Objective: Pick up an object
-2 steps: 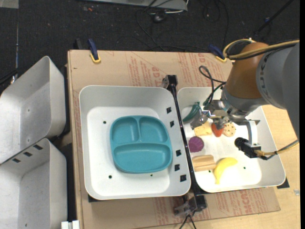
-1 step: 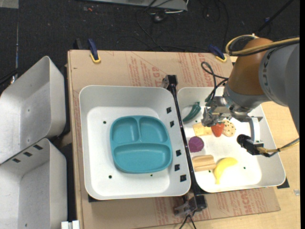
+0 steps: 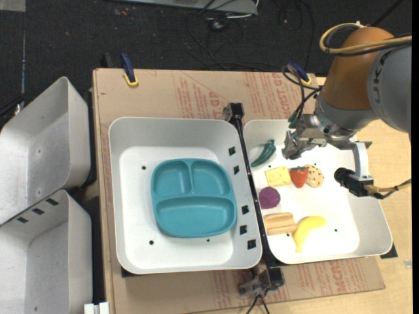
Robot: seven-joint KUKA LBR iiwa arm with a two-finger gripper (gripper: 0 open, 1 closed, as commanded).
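The right bin [image 3: 366, 241] holds several toy foods: a green pepper [image 3: 264, 154], a yellow cheese wedge [image 3: 277, 176], a red strawberry [image 3: 299, 176], a spotted cookie [image 3: 315, 176], a purple piece [image 3: 269, 197], a tan hot dog bun [image 3: 279, 223] and a yellow banana [image 3: 306, 228]. My gripper [image 3: 296, 146] hangs over the upper part of this bin, between the pepper and the strawberry, just above the cheese. I see nothing between its fingers.
The left bin [image 3: 124, 195] holds a teal divided plate [image 3: 193, 197]. A black divider [image 3: 245, 175] runs between the bins. Two tilted white bins [image 3: 39, 169] stand off the bench at the left. The arm's camera mount [image 3: 353, 178] overhangs the right bin's right side.
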